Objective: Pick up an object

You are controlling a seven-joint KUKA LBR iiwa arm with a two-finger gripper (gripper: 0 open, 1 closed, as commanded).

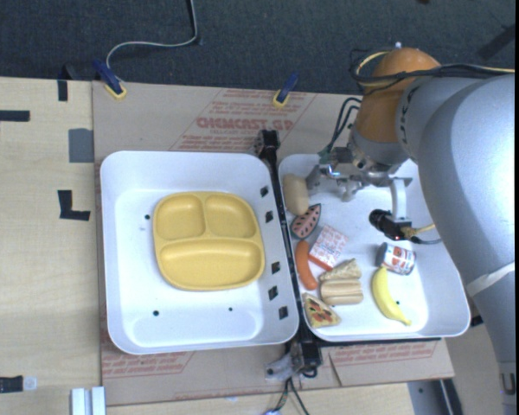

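My gripper (340,178) hangs over the back of the right bin (441,316), under the orange-banded wrist. Just left of it lies a beige potato-like piece (296,194); whether they touch I cannot tell. In front of the gripper lie a dark red fruit slice (306,222), a red and white packet (329,245), an orange carrot-like stick (304,266), a bread roll (342,284), a pizza slice (320,311), a small can (399,258) and a banana (389,297).
The left bin (125,232) holds a yellow divided plate (209,239). A raised divider with black clips (272,223) runs between the bins. The grey arm covers the right bin's far right side.
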